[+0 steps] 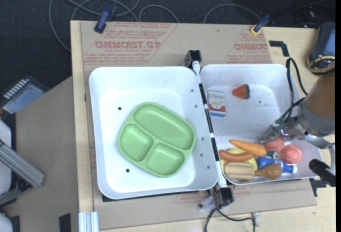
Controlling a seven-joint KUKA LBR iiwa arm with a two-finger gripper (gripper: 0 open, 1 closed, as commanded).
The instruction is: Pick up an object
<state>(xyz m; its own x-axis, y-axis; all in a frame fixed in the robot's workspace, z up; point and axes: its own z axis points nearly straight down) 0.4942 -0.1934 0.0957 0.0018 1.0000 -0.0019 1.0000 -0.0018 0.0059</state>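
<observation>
The right bin (250, 73) holds a pile of toy food at its near edge: an orange carrot (248, 146), a hot dog (236, 156), a bread roll (239, 171), a brown drumstick-like piece (269, 172), a blue item (269, 161) and two pinkish-red round pieces (275, 144) (291, 154). Farther back lie a red strawberry (242, 91) and a small white carton (216, 103). My gripper (278, 131) reaches in from the right and sits low, just above the nearer pink piece and the carrot's right end. Nothing is visibly held in it.
The left bin (106, 92) holds a green divided plate (156, 139). A black clip (193, 57) and the divider rim run between the bins. A black cable (292, 81) hangs along the right bin's far right side. A cardboard sheet (128, 41) lies behind the bins.
</observation>
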